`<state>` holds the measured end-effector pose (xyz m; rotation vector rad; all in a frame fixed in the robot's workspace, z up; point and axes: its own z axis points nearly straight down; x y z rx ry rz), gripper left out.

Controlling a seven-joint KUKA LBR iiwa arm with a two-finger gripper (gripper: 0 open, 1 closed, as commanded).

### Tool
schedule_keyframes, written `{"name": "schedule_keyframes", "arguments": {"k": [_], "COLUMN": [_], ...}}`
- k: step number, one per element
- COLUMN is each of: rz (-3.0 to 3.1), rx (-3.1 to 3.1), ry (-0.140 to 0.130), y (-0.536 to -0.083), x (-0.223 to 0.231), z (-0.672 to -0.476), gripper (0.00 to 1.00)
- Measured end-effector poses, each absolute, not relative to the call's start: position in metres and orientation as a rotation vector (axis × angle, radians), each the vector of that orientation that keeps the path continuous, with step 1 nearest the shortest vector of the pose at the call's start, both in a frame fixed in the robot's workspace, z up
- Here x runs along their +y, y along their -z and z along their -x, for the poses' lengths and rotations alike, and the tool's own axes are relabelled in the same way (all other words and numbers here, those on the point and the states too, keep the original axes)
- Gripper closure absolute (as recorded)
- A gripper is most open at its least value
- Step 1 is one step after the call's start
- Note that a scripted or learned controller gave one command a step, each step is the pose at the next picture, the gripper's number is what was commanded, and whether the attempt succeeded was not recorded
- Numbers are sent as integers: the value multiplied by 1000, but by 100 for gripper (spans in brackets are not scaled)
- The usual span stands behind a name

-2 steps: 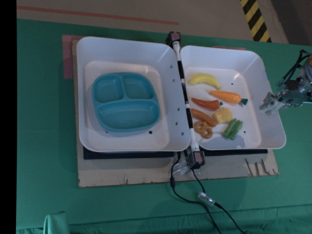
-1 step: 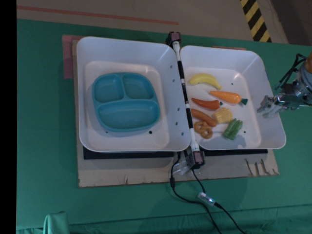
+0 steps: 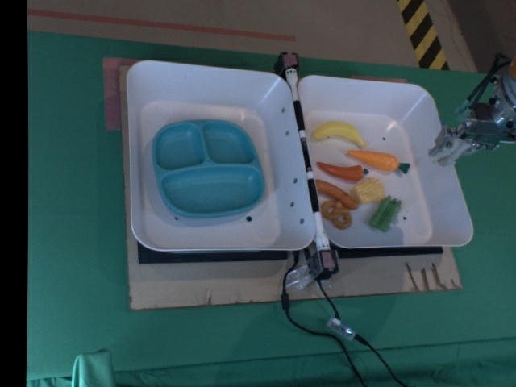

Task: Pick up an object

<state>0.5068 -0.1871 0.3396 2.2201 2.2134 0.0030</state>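
Observation:
The right white bin (image 3: 435, 208) holds several toy foods: a yellow banana (image 3: 338, 132), an orange carrot (image 3: 377, 160), a red chili pepper (image 3: 342, 170), a brown sausage (image 3: 335, 193), a yellow corn piece (image 3: 370, 189), a pretzel (image 3: 336, 214) and a green vegetable (image 3: 386, 213). My gripper (image 3: 448, 149) hangs at the bin's right rim, right of the carrot and apart from all the food. Nothing shows between its fingers.
The left white bin (image 3: 145, 95) carries a blue divided plate (image 3: 208, 168). A black-and-white rail (image 3: 305, 147) runs between the bins. A cable (image 3: 339, 325) trails from the front of the cardboard base over the green cloth. Yellow-black hazard tape (image 3: 419, 14) lies at the back right.

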Motion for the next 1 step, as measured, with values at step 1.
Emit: {"name": "schedule_keyframes", "arguments": {"k": [1], "rz": [-2223], "rx": [2214], "ry": [-1], "y": [-331], "x": [-187], "z": [-467], "gripper": [100]}}
